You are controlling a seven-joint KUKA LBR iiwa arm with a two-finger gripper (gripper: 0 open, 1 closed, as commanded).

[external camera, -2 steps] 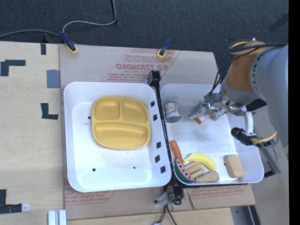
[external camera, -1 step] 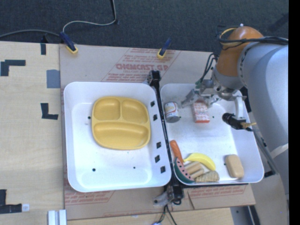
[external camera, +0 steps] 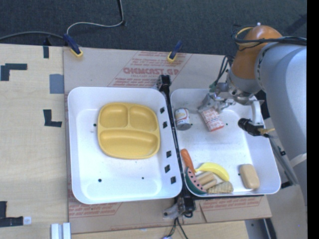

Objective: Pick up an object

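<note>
Cardboard covers the bench (external camera: 139, 68), two yellow clamps (external camera: 75, 49) pinning its far edge, a dark cable (external camera: 94, 24) trailing over the carpet in the upper left of the frame. Two white bins sit side by side. Left bin (external camera: 82, 183): a yellow divided plate (external camera: 128, 130), alone. Right bin (external camera: 259, 153): a small can (external camera: 181, 118) by the divider, a red-and-white packet (external camera: 212, 119) in the upper middle, a bread roll (external camera: 249, 176) lower right, and at the bottom edge a carrot (external camera: 187, 159), a banana (external camera: 214, 170) and a watermelon slice (external camera: 195, 181) crowded together. And the gripper (external camera: 215, 101) is low at the packet's upper end, seemingly touching it; whether its pincer is open or closed, I cannot tell.
</note>
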